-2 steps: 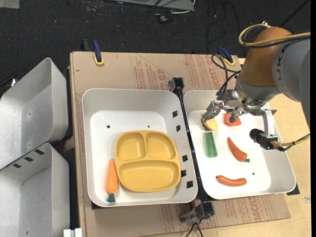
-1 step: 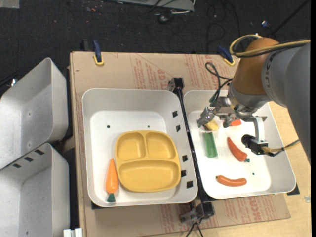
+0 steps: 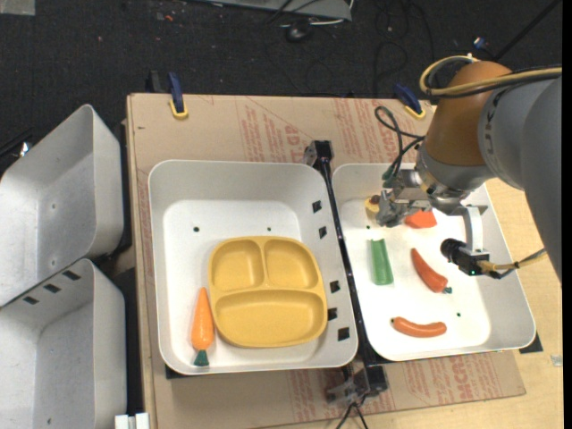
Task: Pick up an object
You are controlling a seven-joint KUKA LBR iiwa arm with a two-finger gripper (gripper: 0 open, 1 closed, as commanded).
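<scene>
Toy food pieces lie scattered in the right bin (image 3: 509, 329) on the bench (image 3: 232, 123), under the grey arm (image 3: 527, 123) with its orange band (image 3: 460, 119). The gripper (image 3: 393, 206) sits low at the bin's far end, and whether it is released or clenched cannot be told from this slanted overhead view. Just beside it, toward the arm, lies a small orange piece (image 3: 420, 219); a small yellow piece (image 3: 373, 206) shows at its other side, touching or nearly so. Nearer the camera from the gripper, a green stick (image 3: 382, 262) lies flat, with a red-orange sausage (image 3: 429, 270) next to it and a second sausage (image 3: 419, 327) well beyond, near the bin's front wall. Across the divider, well apart from the gripper, the left bin (image 3: 179, 186) holds a yellow divided plate (image 3: 266, 291) and a toy carrot (image 3: 203, 323) just beside it.
</scene>
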